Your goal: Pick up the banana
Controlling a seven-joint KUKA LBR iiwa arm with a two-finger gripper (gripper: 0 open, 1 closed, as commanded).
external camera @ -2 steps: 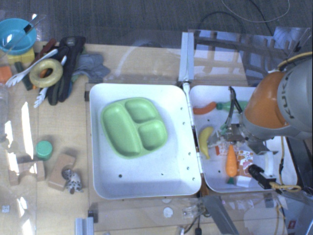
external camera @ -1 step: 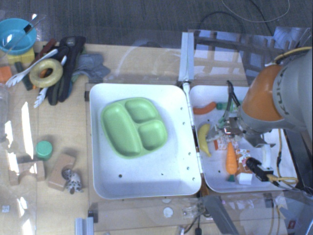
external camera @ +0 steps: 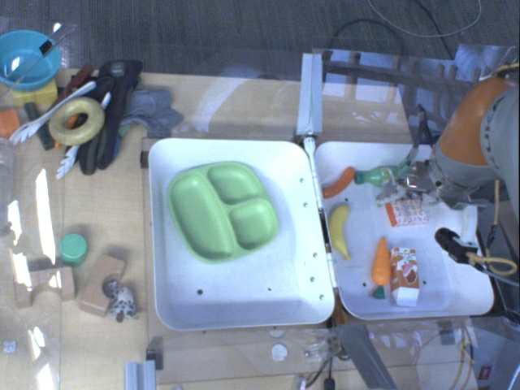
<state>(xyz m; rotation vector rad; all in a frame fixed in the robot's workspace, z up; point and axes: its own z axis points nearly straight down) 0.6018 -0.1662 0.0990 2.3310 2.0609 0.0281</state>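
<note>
The banana (external camera: 338, 231) is small and yellow and lies lengthwise near the left wall of the right bin (external camera: 455, 299). My gripper (external camera: 412, 183) hangs over the upper middle of that bin, to the right of and beyond the banana and well apart from it. It sits just above a red-and-white packet (external camera: 409, 212) and beside a green bottle (external camera: 376, 175). The grey arm with its orange band (external camera: 478, 112) reaches in from the right.
An orange carrot (external camera: 380, 263) and a small carton (external camera: 404, 275) lie right of the banana. A red sausage-like piece (external camera: 338, 182) lies just beyond it. The left bin (external camera: 175, 299) holds a green divided plate (external camera: 224, 210). Loose items crowd the bench at far left.
</note>
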